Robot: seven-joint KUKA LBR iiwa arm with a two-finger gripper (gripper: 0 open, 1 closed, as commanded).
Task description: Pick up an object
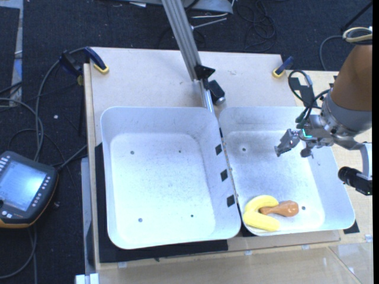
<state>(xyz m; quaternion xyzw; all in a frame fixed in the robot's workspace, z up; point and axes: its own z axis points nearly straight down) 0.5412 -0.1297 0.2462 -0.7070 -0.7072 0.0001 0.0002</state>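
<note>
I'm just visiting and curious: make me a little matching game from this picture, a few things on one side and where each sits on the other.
Things:
1. banana
2. claw
3. handheld screen
4. yellow clamp

Places:
A. on the floor, left of the bench
B. near front edge of the right bin
C. bench's far left corner
D. above the right bin's middle, nothing between it

Pairs: 1-B, 2-D, 3-A, 4-C
</note>
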